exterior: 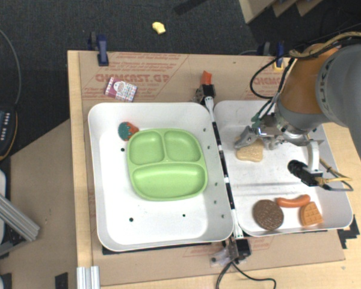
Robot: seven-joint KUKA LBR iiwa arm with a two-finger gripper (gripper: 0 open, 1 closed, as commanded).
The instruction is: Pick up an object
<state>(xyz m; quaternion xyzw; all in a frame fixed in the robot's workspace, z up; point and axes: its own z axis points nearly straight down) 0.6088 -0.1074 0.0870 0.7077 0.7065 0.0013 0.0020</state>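
Observation:
My gripper (257, 140) hangs low in the right bin (240, 110), just above and behind a pale beige food piece (250, 155). Its fingers look spread open, with nothing between them. Toward the bin's front lie a round brown patty (268, 214), a red-orange sausage (293, 201) and an orange waffle piece (311, 214). The left bin (108, 209) holds a green divided plate (166, 163) and a small red and teal item (128, 130) by its back left corner.
The grey arm with its orange band (304, 92) crosses the right bin's back right corner. A pink printed card (121, 89) lies on the bench behind the left bin. Clamps (100, 48) grip the bench's far edge.

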